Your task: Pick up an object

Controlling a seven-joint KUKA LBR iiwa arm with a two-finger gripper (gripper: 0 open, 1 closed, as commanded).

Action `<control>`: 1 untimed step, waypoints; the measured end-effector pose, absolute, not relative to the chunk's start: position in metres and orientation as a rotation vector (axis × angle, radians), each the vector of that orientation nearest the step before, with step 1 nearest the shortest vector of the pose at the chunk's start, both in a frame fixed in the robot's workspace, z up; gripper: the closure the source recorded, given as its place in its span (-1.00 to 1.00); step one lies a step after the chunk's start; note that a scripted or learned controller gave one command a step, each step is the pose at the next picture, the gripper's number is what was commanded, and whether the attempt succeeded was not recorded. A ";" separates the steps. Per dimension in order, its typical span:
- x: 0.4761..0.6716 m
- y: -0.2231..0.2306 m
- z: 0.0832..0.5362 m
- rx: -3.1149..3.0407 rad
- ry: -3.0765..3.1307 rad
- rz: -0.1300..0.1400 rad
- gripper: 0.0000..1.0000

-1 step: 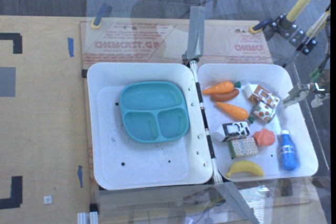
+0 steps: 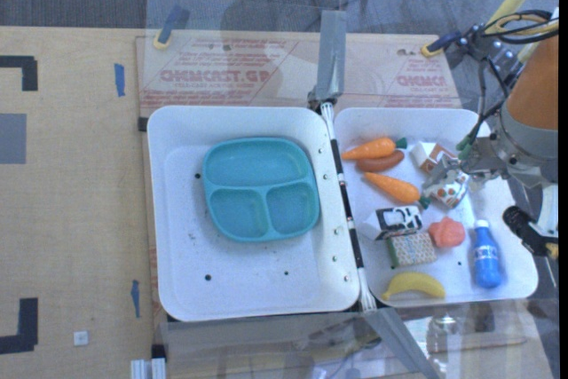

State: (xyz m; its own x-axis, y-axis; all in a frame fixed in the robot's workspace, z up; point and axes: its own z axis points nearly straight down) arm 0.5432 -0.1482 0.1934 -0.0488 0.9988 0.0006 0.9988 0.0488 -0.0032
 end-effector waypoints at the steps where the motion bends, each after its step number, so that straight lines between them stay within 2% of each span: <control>1: 0.656 -0.146 0.121 -1.907 -2.526 -0.019 -1.00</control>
